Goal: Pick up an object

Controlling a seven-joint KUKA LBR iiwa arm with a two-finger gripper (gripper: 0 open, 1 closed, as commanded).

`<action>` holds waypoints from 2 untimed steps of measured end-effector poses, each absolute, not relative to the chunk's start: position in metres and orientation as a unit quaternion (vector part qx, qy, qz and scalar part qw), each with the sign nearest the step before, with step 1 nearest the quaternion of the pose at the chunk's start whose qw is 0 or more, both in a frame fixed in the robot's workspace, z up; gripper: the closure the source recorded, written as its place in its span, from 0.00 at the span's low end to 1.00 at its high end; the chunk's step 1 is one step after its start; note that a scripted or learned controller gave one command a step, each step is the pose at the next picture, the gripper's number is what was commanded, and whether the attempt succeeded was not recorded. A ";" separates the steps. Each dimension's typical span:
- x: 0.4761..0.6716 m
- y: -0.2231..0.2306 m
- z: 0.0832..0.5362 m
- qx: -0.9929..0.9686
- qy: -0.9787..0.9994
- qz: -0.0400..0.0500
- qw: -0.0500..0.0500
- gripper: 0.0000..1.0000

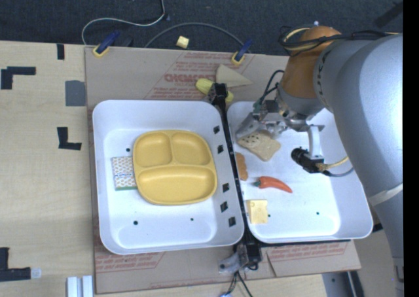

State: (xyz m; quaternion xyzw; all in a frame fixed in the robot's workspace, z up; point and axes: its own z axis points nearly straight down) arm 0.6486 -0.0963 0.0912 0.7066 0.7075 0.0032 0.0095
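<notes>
My gripper [260, 127] hangs low in the right bin [340, 224], at its far left part. It is open, with its fingers spread just over the far edge of a slice of toast [260, 147], and nothing is held between them. A red pepper [275, 185] lies nearer the front, a yellow cheese square [258, 211] lies in front of that, and a small brown piece [241, 167] rests against the bin's left wall. In the left bin [108, 224] sit a yellow divided plate [175, 166] and a small patterned pad [122, 173].
The grey arm [366, 112] covers the right bin's far right side, with a black cable [313, 160] hanging near the toast. A black divider clip [220, 95] and yellow scraps sit behind the bins on the cardboard [190, 70].
</notes>
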 end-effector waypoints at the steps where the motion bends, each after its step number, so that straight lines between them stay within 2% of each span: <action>1: 0.656 -0.107 0.090 0.706 0.708 0.003 0.003 0.00; 2: 0.672 -0.116 0.091 0.706 0.708 0.003 0.005 0.00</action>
